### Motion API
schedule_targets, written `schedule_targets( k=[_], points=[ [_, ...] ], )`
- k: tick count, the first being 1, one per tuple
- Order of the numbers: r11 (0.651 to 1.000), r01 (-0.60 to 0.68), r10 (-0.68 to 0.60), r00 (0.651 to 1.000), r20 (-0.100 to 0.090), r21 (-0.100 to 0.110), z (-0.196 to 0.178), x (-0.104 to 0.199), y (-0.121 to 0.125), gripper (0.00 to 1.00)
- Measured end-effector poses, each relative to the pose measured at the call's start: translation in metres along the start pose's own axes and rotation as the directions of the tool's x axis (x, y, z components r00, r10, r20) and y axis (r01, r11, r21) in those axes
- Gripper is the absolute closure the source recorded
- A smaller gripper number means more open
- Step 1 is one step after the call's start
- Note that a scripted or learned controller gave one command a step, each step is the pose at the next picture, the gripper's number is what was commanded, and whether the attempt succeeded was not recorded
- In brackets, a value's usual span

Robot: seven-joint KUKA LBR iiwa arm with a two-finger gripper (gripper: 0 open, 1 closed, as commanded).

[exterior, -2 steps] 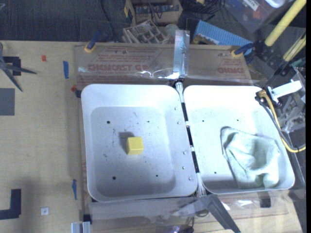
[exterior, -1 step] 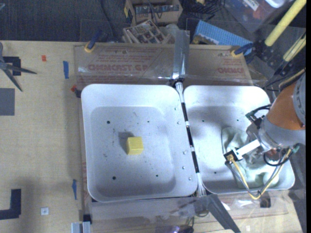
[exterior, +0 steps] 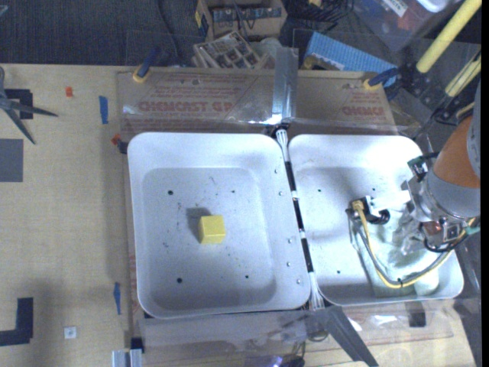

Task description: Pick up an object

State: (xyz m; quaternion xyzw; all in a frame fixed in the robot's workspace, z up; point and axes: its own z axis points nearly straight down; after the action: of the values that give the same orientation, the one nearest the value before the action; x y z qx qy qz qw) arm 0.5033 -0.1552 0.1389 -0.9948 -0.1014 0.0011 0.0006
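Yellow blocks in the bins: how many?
1. The yellow block lies near the middle of the left bin. The arm covers part of the right bin, so something could be hidden beneath it.

The small yellow foam cube (exterior: 212, 229) lies in the left shallow white plastic bin (exterior: 153, 159), whose neighbour bin (exterior: 336, 155) to the right receives the arm's gripper (exterior: 412, 239).

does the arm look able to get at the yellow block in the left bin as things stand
Probably yes. The yellow block sits alone on the left bin's floor, away from the walls, with nothing over it. The arm is over the right bin and must cross the divider.
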Motion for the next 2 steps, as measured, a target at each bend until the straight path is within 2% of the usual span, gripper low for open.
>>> schedule_targets(
  k=[1,2],
  points=[
    [1.0,0.019,-0.019,1.0,0.0,0.0,-0.09,-0.016,-0.037,1.0],
    [0.865,0.502,-0.502,0.865,-0.001,-0.003,-0.222,0.012,-0.085,1.0]
  ],
)
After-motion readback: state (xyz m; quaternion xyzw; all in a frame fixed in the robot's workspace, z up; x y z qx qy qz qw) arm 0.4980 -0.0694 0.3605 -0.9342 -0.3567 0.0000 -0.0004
